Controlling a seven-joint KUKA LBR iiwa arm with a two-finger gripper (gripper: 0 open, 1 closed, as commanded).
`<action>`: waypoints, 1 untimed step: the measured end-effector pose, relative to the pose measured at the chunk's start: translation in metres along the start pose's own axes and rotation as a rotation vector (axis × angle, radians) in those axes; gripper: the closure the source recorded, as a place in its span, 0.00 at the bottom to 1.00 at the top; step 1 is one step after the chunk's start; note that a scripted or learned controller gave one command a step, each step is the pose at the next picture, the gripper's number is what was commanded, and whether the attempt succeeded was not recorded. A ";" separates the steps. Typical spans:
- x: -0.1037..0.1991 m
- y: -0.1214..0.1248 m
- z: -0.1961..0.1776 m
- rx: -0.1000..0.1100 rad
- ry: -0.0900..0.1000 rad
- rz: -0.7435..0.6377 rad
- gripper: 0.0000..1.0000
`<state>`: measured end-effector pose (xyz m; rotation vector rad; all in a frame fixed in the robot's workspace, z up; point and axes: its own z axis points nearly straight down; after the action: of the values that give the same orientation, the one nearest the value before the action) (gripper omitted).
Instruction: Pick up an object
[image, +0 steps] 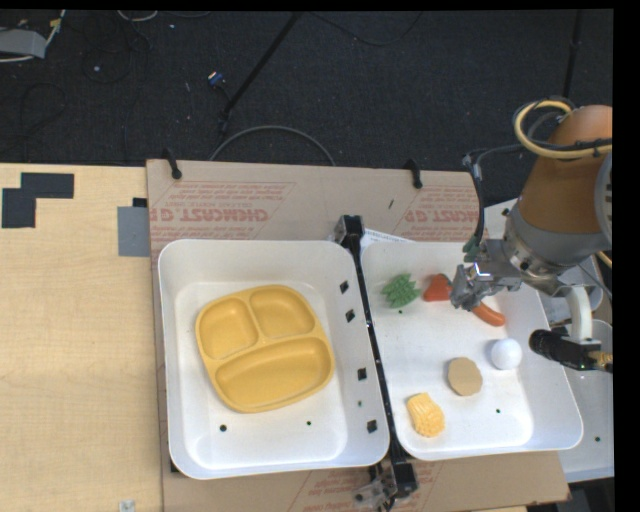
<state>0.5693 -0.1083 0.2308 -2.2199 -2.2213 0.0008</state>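
While the arm (560, 190) reaches in from the right, the pincer (468, 288) sits low over the far part of the right bin (560, 425); can't tell whether it's open, closed or gripping.

Nearest things: a carrot-like piece, orange-red, in two visible bits. One chunk (437, 289) is just left of the pincer, and a slim orange end (489, 315) pokes out to its near right. Can't tell if they're one object or two, or if either is touched.

Further left, a small green leafy toy (401, 291), near the divider between the bins. Nearer in the same bin: white ball (505, 353), tan round disc (464, 377) just left of it, yellow corn cob (426, 414) at the near side. All well apart from each other.

Left bin (185, 300) holds a yellow three-compartment plate (264, 346), lying flat, slightly rotated.
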 end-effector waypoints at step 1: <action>0.041 0.009 0.002 0.001 0.000 -0.003 1.00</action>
<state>0.5785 -0.0675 0.2284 -2.2165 -2.2235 0.0016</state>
